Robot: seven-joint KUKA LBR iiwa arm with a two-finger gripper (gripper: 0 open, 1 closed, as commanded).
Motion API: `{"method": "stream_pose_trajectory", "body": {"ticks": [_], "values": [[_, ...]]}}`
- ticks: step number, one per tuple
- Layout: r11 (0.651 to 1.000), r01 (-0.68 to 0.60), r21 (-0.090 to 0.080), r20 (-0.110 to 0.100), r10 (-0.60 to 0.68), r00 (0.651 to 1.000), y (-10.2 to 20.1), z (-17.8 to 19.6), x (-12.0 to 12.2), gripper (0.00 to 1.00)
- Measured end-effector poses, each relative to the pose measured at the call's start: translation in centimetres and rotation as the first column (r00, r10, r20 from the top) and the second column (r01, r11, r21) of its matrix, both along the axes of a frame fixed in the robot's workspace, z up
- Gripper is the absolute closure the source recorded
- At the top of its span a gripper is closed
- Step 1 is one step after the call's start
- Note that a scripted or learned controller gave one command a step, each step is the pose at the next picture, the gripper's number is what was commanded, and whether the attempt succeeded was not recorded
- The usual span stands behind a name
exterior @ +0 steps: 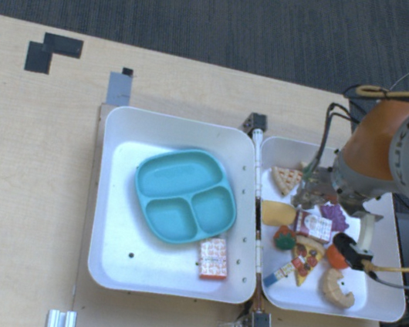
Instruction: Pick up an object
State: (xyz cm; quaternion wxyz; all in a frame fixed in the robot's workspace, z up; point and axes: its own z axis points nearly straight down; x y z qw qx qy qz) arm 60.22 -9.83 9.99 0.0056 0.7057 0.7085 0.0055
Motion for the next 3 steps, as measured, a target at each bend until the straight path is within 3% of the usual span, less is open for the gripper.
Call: {"method": "stream_pose_trajectory", "body": {"ticks": [1,2,3], "values": [[1.000,0.000,0.000,0.000,0.000,1.000,0.0,0.0,0.0,0.00],[1.000,-0.002,0.000,0.003,0.002,1.000,0.1,1.1,0.1,1.00],[1.000,-0.003,0.000,0.003,0.003,1.000,0.1,1.1,0.1,0.00]]}}
